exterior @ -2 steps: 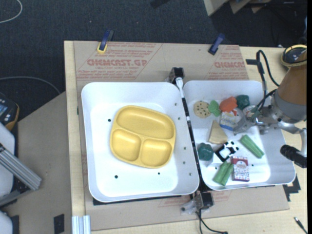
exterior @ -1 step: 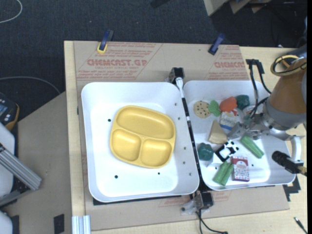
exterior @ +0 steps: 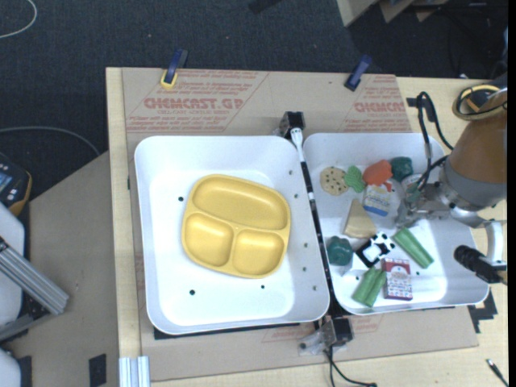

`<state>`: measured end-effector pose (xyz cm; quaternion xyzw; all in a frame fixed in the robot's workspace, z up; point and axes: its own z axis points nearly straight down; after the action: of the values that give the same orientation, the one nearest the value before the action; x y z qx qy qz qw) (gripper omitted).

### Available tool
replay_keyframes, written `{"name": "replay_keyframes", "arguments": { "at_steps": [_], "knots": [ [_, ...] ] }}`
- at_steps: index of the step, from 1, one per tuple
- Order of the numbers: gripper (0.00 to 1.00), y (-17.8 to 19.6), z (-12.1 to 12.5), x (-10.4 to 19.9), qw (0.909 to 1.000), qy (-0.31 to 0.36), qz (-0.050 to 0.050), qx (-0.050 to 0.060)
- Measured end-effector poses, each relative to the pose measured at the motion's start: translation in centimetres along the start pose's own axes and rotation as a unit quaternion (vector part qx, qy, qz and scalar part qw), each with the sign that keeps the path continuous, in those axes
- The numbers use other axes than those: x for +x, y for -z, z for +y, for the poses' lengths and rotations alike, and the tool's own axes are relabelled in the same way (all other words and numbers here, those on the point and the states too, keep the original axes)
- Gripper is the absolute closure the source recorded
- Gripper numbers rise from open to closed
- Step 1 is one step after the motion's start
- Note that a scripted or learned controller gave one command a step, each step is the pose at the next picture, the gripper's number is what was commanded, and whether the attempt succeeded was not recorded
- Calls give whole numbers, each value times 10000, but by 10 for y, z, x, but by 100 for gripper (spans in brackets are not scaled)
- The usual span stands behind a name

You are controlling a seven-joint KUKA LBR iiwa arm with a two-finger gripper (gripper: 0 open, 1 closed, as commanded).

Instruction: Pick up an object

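The right bin (exterior: 461, 295) holds a jumble of small items. Along its far side lie a round cookie (exterior: 332, 181), a green leafy piece (exterior: 355, 177), an orange-red item (exterior: 377, 172) and a dark green block (exterior: 401, 167). Nearer the middle are a blue and white box (exterior: 376, 202) and a tan wedge (exterior: 359, 218). My gripper (exterior: 409, 205) reaches down from the right, just right of the blue and white box and above a green cylinder (exterior: 413, 247). Nothing is visibly lifted.
A yellow divided plate (exterior: 235, 226) lies in the left bin (exterior: 161, 289). A teal lump (exterior: 340, 251), a black and white cube (exterior: 376, 250), a second green cylinder (exterior: 369, 285) and a red box (exterior: 397, 280) crowd the right bin's near side. Cables run along the bench's right edge.
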<state>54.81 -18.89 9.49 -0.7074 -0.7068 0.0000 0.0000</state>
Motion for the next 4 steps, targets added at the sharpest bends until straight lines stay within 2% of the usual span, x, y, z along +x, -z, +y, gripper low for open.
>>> {"name": "replay_keyframes", "arguments": {
  "at_steps": [1, 2, 3, 4],
  "knots": [
    [100, 44, -1, -6, 10000, -3, -13, -22],
    [100, 108, 0, -7, 10000, 9, -17, -34],
    [100, 132, 1, -7, 10000, 9, -14, -29],
    [100, 130, 1, 49, 10000, 26, 11, 9]
  ]
}}
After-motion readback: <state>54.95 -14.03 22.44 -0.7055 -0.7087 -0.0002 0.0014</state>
